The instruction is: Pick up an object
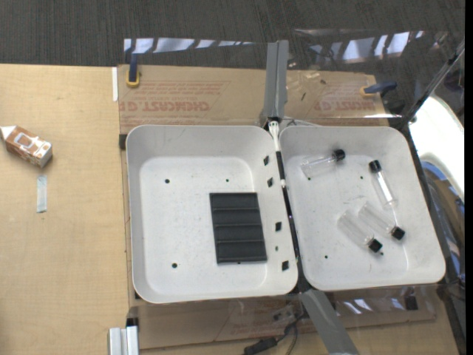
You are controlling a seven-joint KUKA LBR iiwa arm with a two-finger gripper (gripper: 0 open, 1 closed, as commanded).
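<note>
1. We see two shallow white bins side by side on a brown cardboard sheet point(177, 98) with reversed red print, which lies on the tan surface point(59, 272).
2. The left white bin point(137, 220) holds one thing: a flat black ribbed rectangular block point(238, 228). It lies near the middle of the bin floor, its long side running away from us, apart from every wall.
3. The right white bin point(425, 220) holds four clear plastic tubes with black caps, the things to pick from.
4. The first capped tube point(324, 163) lies towards the far left part of that bin, slanted, with its cap at the right end.
5. The second capped tube point(382, 187) lies near the right wall, running almost straight away from us, cap at the far end.
6. The third capped tube point(357, 231) and the fourth capped tube point(383, 222) lie close together in the near right part of the bin, both slanted with their caps towards the near right. We cannot tell whether they touch each other.
7. A grey metal bar point(277, 80) runs from the seam between the bins towards the far edge.
8. A yellow clamp point(133, 76) sits at the far left corner of the cardboard, and a blue clamp point(380, 89) near its far right.
9. Well to the left of the bins, a small orange and white carton point(28, 146) lies on the surface, with a short grey strip point(41, 195) just in front of it.
</note>
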